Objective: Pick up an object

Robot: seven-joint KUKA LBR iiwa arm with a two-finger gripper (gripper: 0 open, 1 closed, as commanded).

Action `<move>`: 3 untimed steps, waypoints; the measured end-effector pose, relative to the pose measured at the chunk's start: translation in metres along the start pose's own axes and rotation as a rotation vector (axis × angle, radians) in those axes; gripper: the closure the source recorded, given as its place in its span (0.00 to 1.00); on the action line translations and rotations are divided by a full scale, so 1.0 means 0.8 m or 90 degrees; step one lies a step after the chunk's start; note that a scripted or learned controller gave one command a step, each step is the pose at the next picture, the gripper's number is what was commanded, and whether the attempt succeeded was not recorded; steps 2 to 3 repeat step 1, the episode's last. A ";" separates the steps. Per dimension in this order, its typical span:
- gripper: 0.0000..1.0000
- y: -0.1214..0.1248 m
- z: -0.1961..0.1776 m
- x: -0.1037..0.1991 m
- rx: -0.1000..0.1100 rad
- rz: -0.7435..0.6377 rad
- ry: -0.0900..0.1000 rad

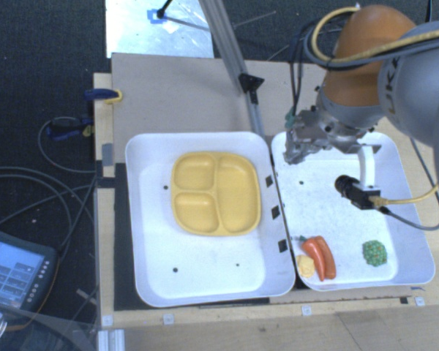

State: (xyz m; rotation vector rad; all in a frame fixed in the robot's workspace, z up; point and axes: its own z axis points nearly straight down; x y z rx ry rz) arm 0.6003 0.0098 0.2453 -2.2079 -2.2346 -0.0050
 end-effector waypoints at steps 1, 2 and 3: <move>1.00 -0.006 -0.006 0.070 0.000 0.000 0.000; 1.00 -0.006 -0.006 0.070 0.000 0.000 0.000; 1.00 -0.006 -0.006 0.070 0.000 0.000 0.000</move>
